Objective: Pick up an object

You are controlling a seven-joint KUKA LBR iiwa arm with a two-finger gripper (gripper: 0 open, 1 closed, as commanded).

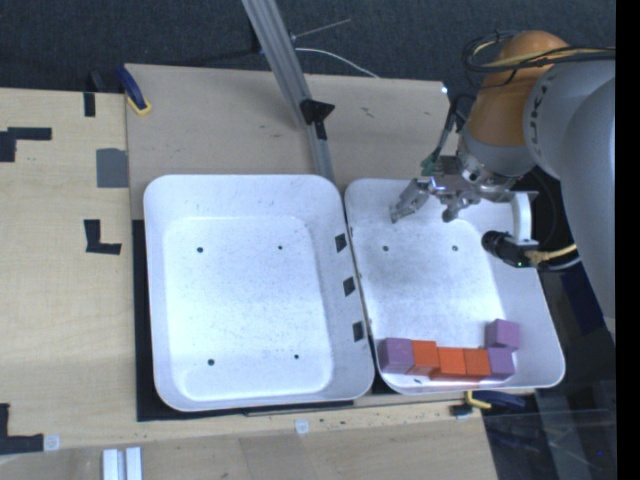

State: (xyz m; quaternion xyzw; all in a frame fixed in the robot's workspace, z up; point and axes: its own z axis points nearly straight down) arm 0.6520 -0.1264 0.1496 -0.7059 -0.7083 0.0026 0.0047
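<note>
Along the near wall of the right bin lies a row of blocks: a purple block at the left, two orange blocks in the middle, and purple blocks at the right end. My gripper hangs over the far end of the right bin, well away from the blocks, with its fingers spread open and nothing between them.
The left bin sits beside the right one, joined by black clips. A slanted metal rail crosses the bench behind the bins. A blue and yellow clamp sits at the bench's far left corner.
</note>
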